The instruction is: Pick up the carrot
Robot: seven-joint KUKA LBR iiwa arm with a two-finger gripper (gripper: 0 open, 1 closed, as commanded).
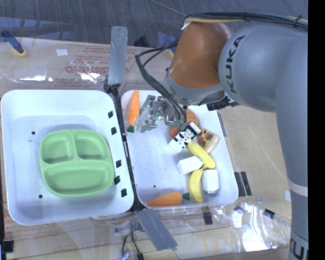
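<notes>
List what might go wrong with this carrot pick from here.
1. Three carrots lie in the right bin: one upright by the divider, one at the near wall, one partly hidden under the arm. The wrong one may get grabbed.
2. The end effector sits beside the upright carrot, close to the divider; closing may clip it or push the carrot away.
3. The pile of bananas and boxes may get knocked.

Two bins side by side on the table [260, 145]. Left bin [13, 161] holds a divided tray [76, 162]. Right bin [151, 167]: one carrot [133, 108] at far-left edge, end effector [147, 118] just right of it, another carrot [165, 199] at the near wall, bananas [197, 169] and small items on the right side.
</notes>
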